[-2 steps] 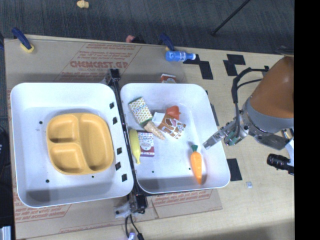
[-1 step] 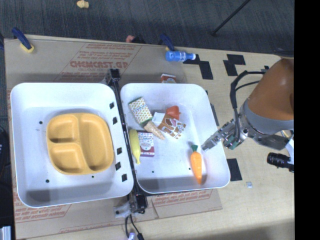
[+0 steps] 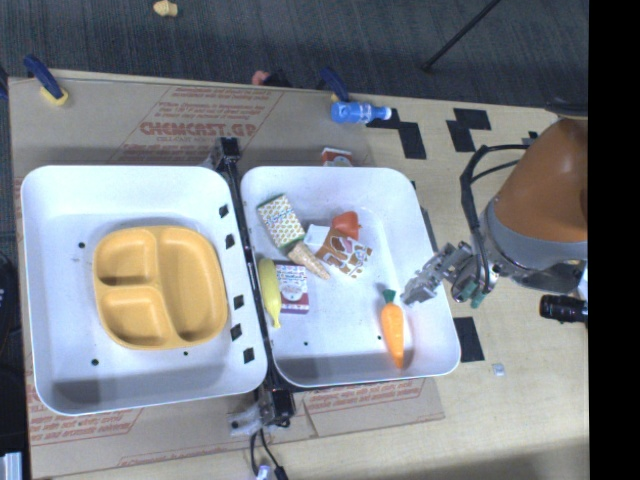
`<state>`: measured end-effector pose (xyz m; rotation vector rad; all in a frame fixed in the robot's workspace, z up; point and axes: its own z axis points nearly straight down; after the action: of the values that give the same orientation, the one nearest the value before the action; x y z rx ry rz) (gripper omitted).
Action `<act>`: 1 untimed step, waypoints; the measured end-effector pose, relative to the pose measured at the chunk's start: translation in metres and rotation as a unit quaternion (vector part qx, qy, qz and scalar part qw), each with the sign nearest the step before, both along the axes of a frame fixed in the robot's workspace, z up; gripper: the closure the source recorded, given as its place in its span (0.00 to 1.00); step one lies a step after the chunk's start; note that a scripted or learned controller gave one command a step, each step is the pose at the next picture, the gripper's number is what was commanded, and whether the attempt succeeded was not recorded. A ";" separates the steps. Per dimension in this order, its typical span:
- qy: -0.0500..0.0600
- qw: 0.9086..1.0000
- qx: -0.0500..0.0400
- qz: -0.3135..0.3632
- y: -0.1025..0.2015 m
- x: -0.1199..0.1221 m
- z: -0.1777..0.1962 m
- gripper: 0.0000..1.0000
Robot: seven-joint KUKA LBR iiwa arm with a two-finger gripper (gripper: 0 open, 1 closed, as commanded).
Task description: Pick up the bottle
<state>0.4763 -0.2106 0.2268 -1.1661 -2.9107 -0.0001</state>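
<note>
One small blue bottle (image 3: 358, 113) lies on its side on the brown cardboard sheet (image 3: 190, 118) behind the right bin (image 3: 425, 233), outside both bins and just past that bin's far rim. Its pale end points toward the right of the view. A blue clamp (image 3: 334, 82) sits at the bench edge just beyond it, and black tape marks (image 3: 409, 136) lie on the bench close to its right.

Inside the right bin, well apart from the bottle, a green patterned packet (image 3: 281, 220) lies near the far left. Beside it is a white and orange printed pack (image 3: 346, 244) with a red-orange top. A banana (image 3: 269, 290) lies along the bin's left wall, touching a small red and white card (image 3: 293, 288). A carrot (image 3: 394, 334) with a green tip lies near the bin's near right corner.

The gripper (image 3: 428, 278) hangs over the right rim of the right bin, just above and to the right of the carrot's green end and far from the bottle. Whether it is open or closed cannot be told, as its tip is a blur of grey metal. The grey and orange arm (image 3: 545, 193) reaches in behind it.

The left bin (image 3: 50, 218) holds a yellow divided plate (image 3: 160, 286).
</note>
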 end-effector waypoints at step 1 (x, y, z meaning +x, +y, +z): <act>0.000 0.990 0.001 0.139 0.000 0.000 -0.004 1.00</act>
<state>0.4764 -0.2106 0.2225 -0.7490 -3.0449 -0.0010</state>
